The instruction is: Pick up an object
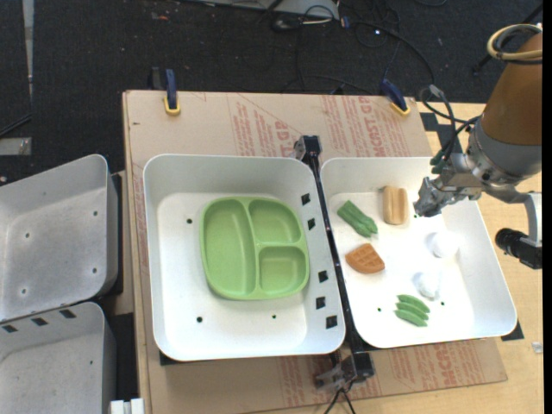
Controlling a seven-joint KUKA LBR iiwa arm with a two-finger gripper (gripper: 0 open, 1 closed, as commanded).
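Note:
The right bin (483,317) holds several toy foods. A tan bread roll (395,204) lies near its back, with a green pea pod (356,217) to its left. An orange wedge-shaped piece (365,259) sits below them. Two small white pieces (442,245) (426,281) lie toward the right, and a second green pod (412,310) rests near the front. My gripper (429,200) hangs over the bin's back right, just right of the bread roll and above the upper white piece. No object shows between it and the bin floor.
The left bin (172,317) carries a green divided plate (255,247). A black divider (326,248) runs between the bins. Cardboard (259,119) lies under both, held by clamps at the back. White trays (52,231) sit off to the left.

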